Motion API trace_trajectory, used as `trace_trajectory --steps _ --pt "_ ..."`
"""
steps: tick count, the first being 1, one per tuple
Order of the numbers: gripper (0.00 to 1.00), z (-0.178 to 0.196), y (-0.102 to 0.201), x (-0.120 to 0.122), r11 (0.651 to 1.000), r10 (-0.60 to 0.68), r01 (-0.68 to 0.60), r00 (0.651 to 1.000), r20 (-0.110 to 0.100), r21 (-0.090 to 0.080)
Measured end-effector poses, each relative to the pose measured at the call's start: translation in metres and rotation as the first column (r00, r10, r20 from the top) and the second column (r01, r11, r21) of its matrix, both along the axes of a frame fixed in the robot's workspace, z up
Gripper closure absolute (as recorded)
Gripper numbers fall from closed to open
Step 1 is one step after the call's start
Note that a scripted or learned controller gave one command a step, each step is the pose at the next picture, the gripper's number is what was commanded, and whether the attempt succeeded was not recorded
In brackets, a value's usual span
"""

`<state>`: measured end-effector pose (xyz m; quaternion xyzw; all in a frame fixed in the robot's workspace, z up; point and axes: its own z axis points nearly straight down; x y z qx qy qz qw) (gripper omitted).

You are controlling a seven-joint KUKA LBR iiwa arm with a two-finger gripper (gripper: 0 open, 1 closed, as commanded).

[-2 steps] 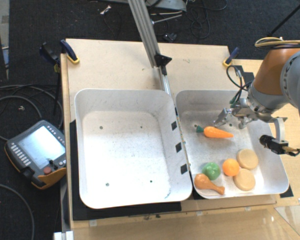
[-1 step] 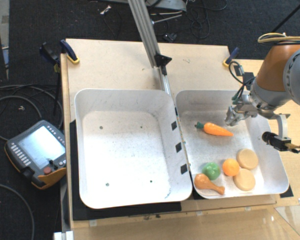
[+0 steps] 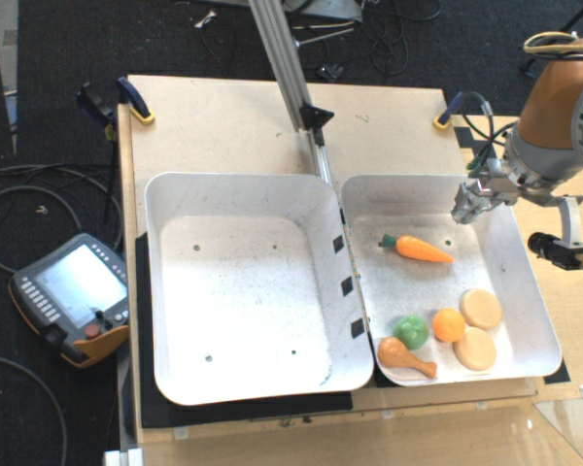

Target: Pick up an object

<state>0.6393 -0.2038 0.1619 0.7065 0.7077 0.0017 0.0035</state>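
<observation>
Camera view: two shallow white plastic bins sit side by side on a pale wooden bench [image 3: 233, 124]. The left bin [image 3: 165, 260] is at nine o'clock from the right bin [image 3: 525, 289], and their inner rims touch.

The grey arm with the orange band [image 3: 554, 105] reaches in from three o'clock. Its two-finger gripper [image 3: 466, 207] hangs over the right bin's twelve-to-one o'clock corner, near the far rim. It is too small and blurred to tell whether the jaws are open or closed, and nothing shows between them.

An orange plastic carrot with a green top [image 3: 418, 249] lies near the bin's centre, at about seven o'clock from the gripper and apart from it, its green end pointing to nine o'clock.

The other toys cluster toward the bin's six o'clock side: a round green piece [image 3: 410, 331], an orange ball [image 3: 448, 325] just beside it at three o'clock, two pale tan discs [image 3: 481, 309] [image 3: 475, 349] touching each other at the ball's three o'clock side, and a tan drumstick-shaped piece [image 3: 404, 355] against the near rim.

A grey-and-orange teach pendant [image 3: 73, 299] lies on the dark floor at nine o'clock from the bench.
</observation>
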Motion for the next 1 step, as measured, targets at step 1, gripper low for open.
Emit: trace_trajectory --steps 1 --pt "1.0 0.0592 -0.0062 -0.0051 1.0 -0.002 0.002 1.0 0.001 -0.001"
